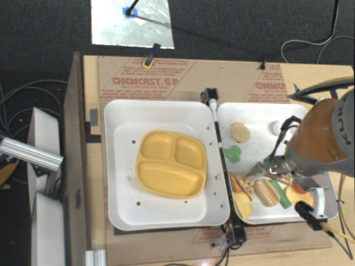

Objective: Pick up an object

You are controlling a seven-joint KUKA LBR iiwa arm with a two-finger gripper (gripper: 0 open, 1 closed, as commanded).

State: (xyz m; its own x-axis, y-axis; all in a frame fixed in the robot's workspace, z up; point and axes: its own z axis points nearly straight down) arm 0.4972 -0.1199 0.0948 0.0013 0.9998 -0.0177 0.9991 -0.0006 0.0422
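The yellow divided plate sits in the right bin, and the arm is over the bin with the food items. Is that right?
Not quite. The camera view shows the yellow divided plate in the left bin, not the right. The rest holds: the arm is over the right bin, which holds the food items, with the gripper down among them.

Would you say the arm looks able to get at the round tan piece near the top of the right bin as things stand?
Probably yes. The round tan piece lies alone on bare bin floor, apart from the green piece below it, and the hand sits in the same bin with nothing between them.
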